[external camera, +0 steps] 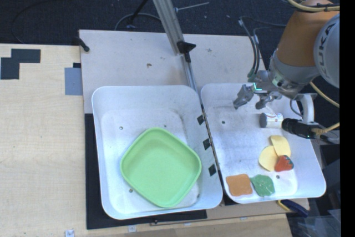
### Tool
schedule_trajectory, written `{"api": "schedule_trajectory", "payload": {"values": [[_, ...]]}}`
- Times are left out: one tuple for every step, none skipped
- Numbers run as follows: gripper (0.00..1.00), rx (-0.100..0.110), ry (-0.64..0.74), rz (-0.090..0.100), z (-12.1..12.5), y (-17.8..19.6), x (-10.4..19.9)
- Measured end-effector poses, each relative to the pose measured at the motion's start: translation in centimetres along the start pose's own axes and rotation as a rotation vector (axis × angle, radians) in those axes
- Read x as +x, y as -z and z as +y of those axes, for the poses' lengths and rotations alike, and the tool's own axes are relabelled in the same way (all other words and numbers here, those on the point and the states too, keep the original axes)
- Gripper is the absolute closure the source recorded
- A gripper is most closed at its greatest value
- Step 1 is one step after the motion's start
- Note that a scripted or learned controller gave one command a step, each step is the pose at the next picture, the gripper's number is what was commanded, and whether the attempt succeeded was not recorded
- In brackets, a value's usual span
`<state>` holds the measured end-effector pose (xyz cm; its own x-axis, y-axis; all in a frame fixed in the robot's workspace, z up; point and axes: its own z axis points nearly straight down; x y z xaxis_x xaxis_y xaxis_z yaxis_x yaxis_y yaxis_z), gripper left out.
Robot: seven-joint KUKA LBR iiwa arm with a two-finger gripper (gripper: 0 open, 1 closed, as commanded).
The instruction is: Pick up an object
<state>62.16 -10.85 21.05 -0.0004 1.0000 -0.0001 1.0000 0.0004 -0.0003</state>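
- The claw [252, 98] hangs spread apart and bare above the right bin [233, 136], so nothing is picked up yet.
- The toy foods [275, 155] lie in that bin's near corner, well apart from the claw; reaching and gripping remain.

- Gripper [252, 98] over right bin [236, 139], fingers spread, holding nothing.
- Green plate [161, 167] in left bin [111, 119].
- Orange piece [239, 184] beside green piece [262, 184].

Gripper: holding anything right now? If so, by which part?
Nothing is held. The gripper hangs open over the far end of the right bin, with no object between its fingers; the food pieces lie at the bin's near right corner.
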Motion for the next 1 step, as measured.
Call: {"api": "schedule_trajectory", "payload": {"values": [[0.0, 0.0, 0.0, 0.0, 0.0, 0.0, 0.0]]}}
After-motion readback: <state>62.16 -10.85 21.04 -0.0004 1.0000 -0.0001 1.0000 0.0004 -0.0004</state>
